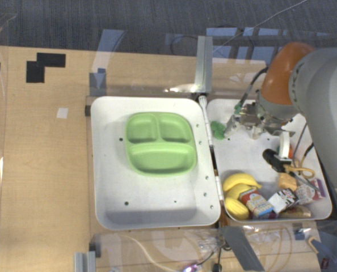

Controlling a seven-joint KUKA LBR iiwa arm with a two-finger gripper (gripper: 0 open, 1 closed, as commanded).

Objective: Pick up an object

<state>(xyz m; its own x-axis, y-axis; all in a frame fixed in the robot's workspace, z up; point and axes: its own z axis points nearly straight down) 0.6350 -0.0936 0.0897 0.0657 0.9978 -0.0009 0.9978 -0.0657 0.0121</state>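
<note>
In the right bin (245, 152), a small green object (218, 130) lies near the left wall at the back. My gripper (240, 121) hangs over the back of this bin, just right of the green object and apart from it. Nothing shows between its tips. Along the front of the bin lie two yellow bananas (240, 182), a red and white packet (251, 198), a blue and white packet (264, 208) and a dark packet (282, 199).
The left bin (109, 203) holds a green divided plate (159, 142). A metal post (204, 61) stands behind the wall between the bins. Orange-handled scissors (300, 172) lie by the right bin's right wall. My grey arm covers the right bin's back right corner.
</note>
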